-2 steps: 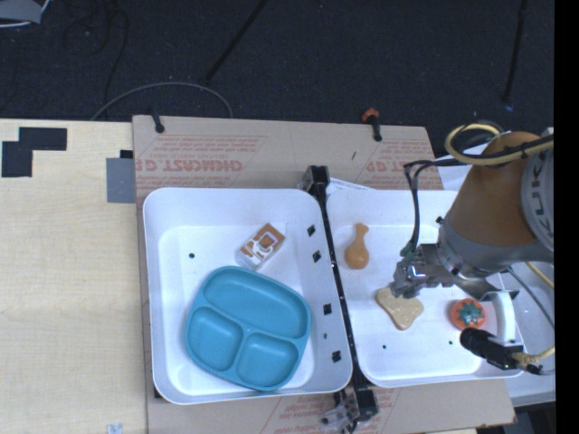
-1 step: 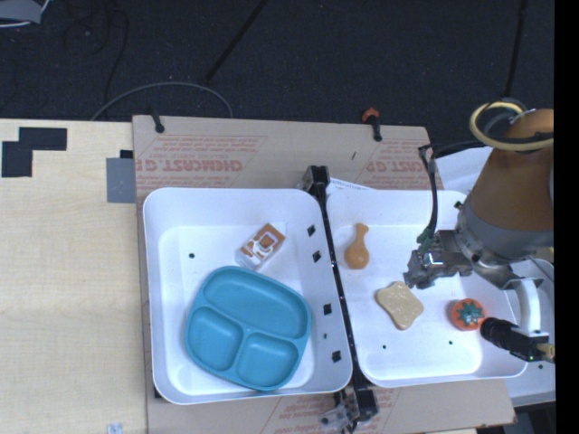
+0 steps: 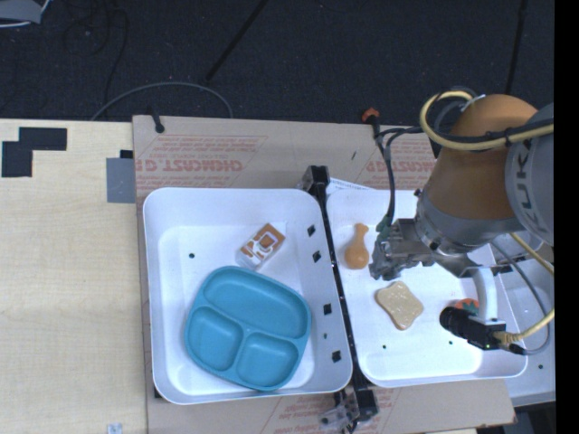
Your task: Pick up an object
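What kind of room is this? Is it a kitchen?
Probably not a kitchen, more likely a robot lab. A robot arm with a claw reaches over two white bins on a bench, cables trail across the dark floor, and the bread looks like a toy.

Single fixed camera, high above the two white bins [image 3: 163, 242], tilted down; arm [image 3: 479, 179] enters right.

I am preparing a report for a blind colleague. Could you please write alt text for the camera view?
A grey robot arm reaches in from the right, its gripper low over the right white bin, between an orange pear-shaped toy and a toast-like slice. The left white bin holds a blue divided tray and a small brown-and-white packet.
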`<state>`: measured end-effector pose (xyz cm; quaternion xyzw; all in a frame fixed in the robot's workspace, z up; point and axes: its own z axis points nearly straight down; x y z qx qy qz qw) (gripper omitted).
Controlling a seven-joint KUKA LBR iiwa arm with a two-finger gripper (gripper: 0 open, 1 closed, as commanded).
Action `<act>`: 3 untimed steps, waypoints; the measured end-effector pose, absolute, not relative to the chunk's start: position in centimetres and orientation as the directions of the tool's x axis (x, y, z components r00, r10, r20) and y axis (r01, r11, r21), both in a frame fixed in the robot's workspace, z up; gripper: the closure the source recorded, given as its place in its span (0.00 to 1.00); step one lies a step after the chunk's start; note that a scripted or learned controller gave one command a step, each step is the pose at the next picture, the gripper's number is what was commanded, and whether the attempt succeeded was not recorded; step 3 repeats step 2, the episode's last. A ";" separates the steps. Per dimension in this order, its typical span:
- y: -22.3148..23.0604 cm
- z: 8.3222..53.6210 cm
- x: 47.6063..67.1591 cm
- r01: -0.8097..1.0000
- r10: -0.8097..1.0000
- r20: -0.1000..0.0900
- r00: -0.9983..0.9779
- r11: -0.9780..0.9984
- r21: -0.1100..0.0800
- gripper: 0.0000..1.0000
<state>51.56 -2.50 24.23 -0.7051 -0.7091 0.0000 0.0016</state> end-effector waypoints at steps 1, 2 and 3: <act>3.1 22.7 52.5 1.000 1.000 0.002 -0.005 0.005 -0.006 1.00; 8.5 23.6 53.4 1.000 1.000 0.002 -0.004 0.004 -0.003 1.00; 8.5 23.6 53.4 1.000 1.000 0.002 -0.004 0.004 -0.003 1.00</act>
